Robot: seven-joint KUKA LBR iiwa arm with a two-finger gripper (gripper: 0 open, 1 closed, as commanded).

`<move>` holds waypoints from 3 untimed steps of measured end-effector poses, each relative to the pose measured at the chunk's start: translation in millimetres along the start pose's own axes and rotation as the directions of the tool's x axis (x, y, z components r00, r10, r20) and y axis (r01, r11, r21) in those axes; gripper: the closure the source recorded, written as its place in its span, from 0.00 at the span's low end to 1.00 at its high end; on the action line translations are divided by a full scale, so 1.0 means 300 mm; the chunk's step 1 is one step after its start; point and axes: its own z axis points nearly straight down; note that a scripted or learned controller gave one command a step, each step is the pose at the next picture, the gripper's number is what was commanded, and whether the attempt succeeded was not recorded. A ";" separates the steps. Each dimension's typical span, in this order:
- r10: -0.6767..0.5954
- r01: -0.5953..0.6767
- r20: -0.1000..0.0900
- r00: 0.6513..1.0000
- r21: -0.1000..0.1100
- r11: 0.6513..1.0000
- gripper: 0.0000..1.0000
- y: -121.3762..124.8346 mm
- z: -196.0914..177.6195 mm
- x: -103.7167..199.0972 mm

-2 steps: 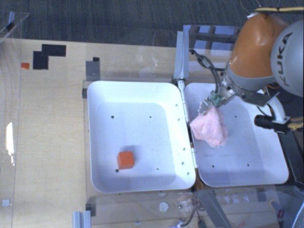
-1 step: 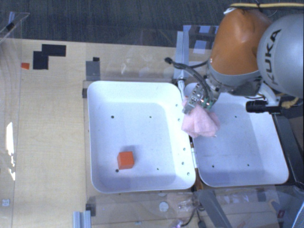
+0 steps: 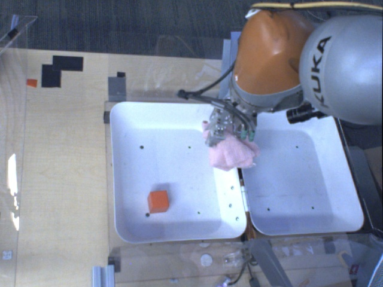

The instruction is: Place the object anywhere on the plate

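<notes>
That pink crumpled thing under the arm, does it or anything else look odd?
The soft pink crumpled object hangs from the gripper, over the seam between the two white bins. A small orange block sits alone in the left bin. Oddly, no plate appears.

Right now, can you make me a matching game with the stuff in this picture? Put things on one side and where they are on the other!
Things:
1. orange block
2. pink cloth
3. gripper
4. orange band

Places:
A. on the arm, above the wrist
B. near the front of the left bin
C. right under the gripper, over the edge between the two bins
D. just above the pink cloth

Pairs: 1-B, 2-C, 3-D, 4-A
</notes>
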 end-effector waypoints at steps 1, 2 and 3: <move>-0.155 0.155 -0.001 0.988 -0.001 0.988 1.00 0.172 -0.012 0.008; -0.157 0.157 -0.007 0.988 -0.001 0.988 1.00 0.332 0.049 0.038; -0.157 0.157 -0.006 0.988 -0.001 0.988 0.00 0.331 0.048 0.037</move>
